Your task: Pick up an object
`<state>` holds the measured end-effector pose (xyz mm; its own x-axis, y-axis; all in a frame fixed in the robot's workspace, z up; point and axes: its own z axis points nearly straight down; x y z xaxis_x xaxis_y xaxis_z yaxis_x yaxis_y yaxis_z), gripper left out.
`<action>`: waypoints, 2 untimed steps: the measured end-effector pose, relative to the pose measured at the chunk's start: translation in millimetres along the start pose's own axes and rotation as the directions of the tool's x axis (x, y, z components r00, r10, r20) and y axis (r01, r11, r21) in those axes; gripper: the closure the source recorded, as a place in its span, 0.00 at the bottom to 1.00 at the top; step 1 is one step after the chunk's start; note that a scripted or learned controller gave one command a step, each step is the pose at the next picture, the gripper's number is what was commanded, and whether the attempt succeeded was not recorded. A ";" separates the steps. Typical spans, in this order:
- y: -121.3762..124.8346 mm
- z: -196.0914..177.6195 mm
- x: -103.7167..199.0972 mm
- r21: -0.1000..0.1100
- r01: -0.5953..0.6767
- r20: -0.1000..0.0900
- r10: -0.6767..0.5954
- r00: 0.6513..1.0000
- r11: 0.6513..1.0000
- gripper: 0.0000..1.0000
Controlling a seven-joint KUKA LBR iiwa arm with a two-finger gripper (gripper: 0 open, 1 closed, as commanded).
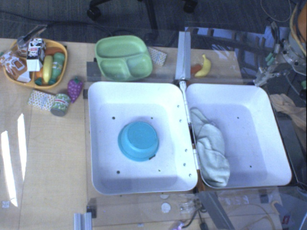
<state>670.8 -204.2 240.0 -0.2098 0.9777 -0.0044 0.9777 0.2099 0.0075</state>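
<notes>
White cloth (211,147) lies crumpled at right bin's (254,114) near-left side; soft, light, pinch a raised fold. Blue bowl (139,140) upside-down in left bin (110,99), slippery. Gripper (274,63) far right, state unclear.

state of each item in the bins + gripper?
Blue bowl: upside down, middle of left bin.
Towel: crumpled, against left wall of right bin.
Gripper: raised by right bin's far right corner, nothing seen held.
</notes>
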 end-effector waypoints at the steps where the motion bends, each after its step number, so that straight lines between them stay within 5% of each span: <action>1: -1.5 103.1 0.3 0.003 0.165 -0.003 -0.165 0.986 0.986 1.00; 2: 8.8 -24.0 40.1 -0.001 0.051 -0.001 -0.051 0.999 0.999 1.00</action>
